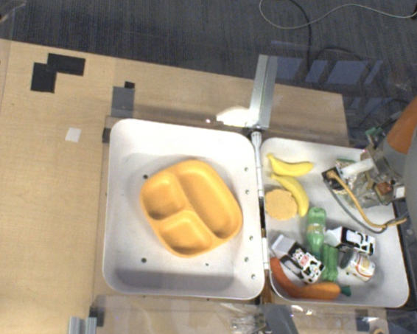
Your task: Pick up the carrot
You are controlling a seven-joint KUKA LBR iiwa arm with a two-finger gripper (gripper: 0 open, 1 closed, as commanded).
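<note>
Two shallow white bins sit side by side on the bench. The left bin point(118, 212) contains one yellow divided tray point(191, 207) with three compartments, set near the bin's centre. The right bin point(398, 282) contains a cluster of small items.

Carrot point(307, 287): located at the near edge of the right bin, lying roughly horizontal, orange with a darker red end toward the left. A black-and-white patterned toy point(306, 262) rests just above it and partly overlaps it.

Other contents of the right bin: two bananas point(291, 180) at the far left corner, one above the other; a round tan biscuit-like disc point(279, 204) touching the lower banana; a green bottle-shaped item point(316, 229) near the middle; a second green piece point(331, 258) below it; a small white can point(358, 267) at lower right.

Arm: grey body with orange band point(408, 117) enters from the right edge. The gripper point(355, 178) sits over the far right portion of the right bin, well apart from the carrot, amid exposed wiring. Finger opening: cannot be determined at this resolution. No object is visible in its grasp
</note>
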